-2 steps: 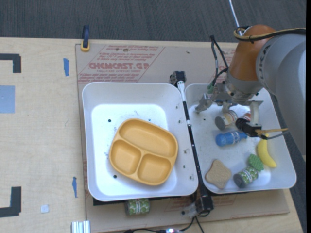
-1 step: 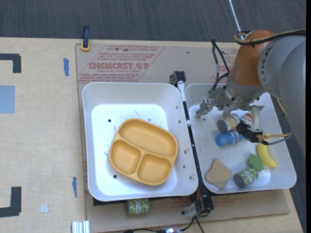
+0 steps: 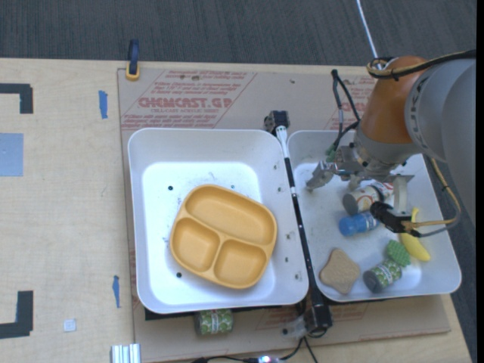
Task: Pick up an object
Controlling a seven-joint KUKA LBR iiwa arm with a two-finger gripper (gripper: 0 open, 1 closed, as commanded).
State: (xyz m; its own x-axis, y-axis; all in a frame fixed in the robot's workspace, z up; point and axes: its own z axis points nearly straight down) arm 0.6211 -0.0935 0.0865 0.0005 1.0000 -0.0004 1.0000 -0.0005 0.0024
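two white bins sit side by side. we see a yellow divided plate (image 3: 223,237) in the left bin (image 3: 144,172). over the right bin (image 3: 446,267) hangs the gripper (image 3: 355,184); whether it is clenched we cannot tell. just below it lie a blue bottle (image 3: 355,224), a banana (image 3: 414,246), a tan cookie (image 3: 339,271).

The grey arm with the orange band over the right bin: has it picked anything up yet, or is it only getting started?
Nothing looks lifted yet. The blue cylinder, yellow banana-shaped toy, tan bread-shaped piece and green-patterned can all lie on the right white bin's floor. The tool sits low among them, beside the blue cylinder. Gripping and raising one remains.
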